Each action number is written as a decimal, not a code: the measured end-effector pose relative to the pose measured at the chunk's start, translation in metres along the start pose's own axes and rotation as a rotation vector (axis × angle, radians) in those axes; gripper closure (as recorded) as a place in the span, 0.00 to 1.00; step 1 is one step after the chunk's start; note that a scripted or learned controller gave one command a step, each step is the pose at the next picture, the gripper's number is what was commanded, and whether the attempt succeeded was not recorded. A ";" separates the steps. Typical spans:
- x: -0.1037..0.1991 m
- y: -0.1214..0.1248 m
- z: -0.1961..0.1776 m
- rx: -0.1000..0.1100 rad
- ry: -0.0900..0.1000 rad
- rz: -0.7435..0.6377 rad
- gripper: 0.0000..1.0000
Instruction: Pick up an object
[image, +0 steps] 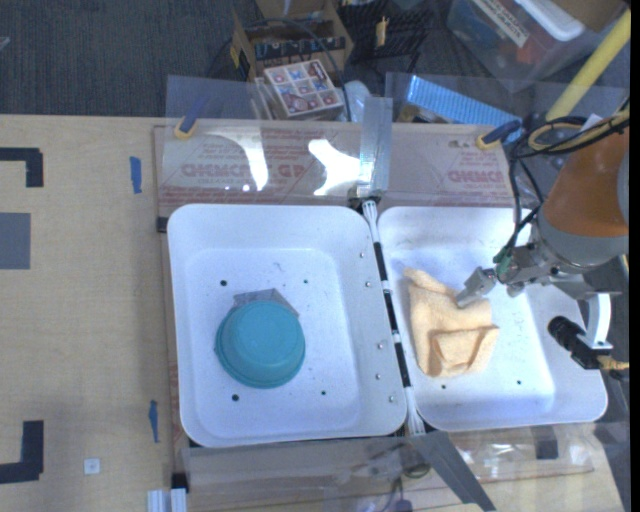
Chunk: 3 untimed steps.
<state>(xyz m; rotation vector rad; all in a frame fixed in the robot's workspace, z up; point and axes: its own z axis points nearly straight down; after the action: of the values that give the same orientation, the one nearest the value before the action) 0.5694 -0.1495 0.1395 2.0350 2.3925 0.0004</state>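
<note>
The bench (80, 300) carried the two white bins, and the metal divider strip (385, 290) between them served as the landmark for everything else. To the left of that strip lay the left bin (200, 240), and to the right of it the right bin (540, 390). The grey arm (590, 200), with its orange band, reached over the far right side of the right bin, well away from the strip.

In the left bin, well to the left of the strip, a teal bowl (261, 343) sat upside down on a small grey scrap (262, 297) that showed at its far edge. In the right bin, just to the right of the strip, lay a crumpled yellow cloth (445, 330), the likeliest thing to be picked.

The gripper (476, 290) sat low at the cloth's upper right edge, on the side away from the strip, its tip touching or nearly touching the fabric. Whether the fingers were spread or pressed together could not be told from this view, and no cloth showed between them.

The step in hand seemed to be the reach-in or the grasp itself. The next move would call for the fingers to close on a fold of cloth, then a straight lift; a soft, loose cloth might slip free if only its edge were caught.
</note>
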 end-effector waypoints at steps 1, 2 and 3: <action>-0.018 -0.040 0.047 -0.015 -0.002 0.032 0.00; 0.041 0.022 0.046 -0.019 -0.005 0.127 0.00; 0.020 0.052 0.013 -0.004 -0.003 -0.060 0.00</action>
<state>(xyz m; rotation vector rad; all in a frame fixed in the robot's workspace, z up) 0.6178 -0.1218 0.1265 1.9599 2.4487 0.0020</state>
